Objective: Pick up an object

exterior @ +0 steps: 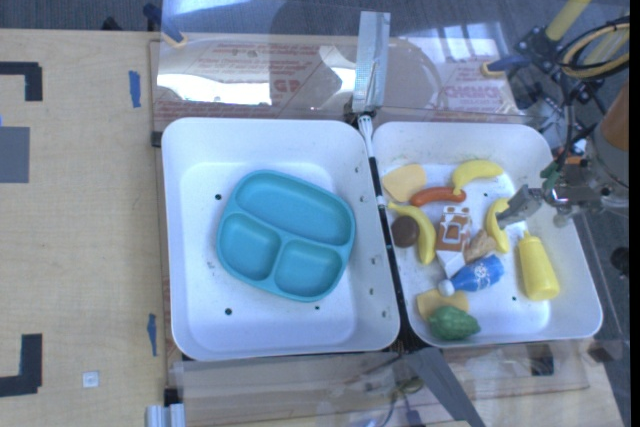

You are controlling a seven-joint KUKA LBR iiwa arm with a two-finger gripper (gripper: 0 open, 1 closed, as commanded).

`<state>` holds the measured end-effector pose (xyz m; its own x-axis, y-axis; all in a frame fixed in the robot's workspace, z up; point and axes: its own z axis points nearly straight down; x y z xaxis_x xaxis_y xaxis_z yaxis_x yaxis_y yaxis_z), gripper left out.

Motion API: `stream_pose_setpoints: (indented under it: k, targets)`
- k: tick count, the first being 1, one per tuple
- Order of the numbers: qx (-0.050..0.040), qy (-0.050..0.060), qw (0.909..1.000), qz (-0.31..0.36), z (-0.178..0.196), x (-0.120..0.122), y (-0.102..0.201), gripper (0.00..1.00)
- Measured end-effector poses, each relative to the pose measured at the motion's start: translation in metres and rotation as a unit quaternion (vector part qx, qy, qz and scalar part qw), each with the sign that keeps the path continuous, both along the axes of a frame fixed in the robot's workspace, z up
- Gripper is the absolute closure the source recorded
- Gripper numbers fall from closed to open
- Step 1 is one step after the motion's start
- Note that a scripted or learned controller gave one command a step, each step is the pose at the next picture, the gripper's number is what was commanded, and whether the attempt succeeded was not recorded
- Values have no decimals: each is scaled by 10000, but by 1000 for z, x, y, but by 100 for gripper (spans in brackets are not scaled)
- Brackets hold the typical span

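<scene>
The right bin (575, 315) holds several toy foods. Among them are a yellow banana (477, 172), an orange sausage (437, 196), a second banana (422, 228), a brown-and-white box (453, 228), a blue bottle (478, 275), a yellow mustard bottle (537, 267) and a green pepper (455, 323). My gripper (520, 206) hangs over the right side of this bin, just right of a small curved banana (495, 221) and above the mustard bottle. Nothing shows in its grasp.
The left bin (190, 215) carries a blue divided plate (286, 235). A brown round piece (404, 232), a yellow wedge (404, 182) and a yellow block (435, 302) lie on the right bin's left side. Clear plastic panels (300, 65) stand behind both bins, and cables (575, 55) crowd the back right.
</scene>
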<state>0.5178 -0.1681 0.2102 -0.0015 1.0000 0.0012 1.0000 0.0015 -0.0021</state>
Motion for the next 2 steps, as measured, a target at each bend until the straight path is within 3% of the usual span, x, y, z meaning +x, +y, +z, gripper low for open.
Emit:
stream_pose_setpoints:
  k: [1, 2]
  targets:
    - [-51, -177, 9992, 364, -93, 54, 15, 0]
    - [-87, -241, 9964, 805, -101, 93, 59, 0]
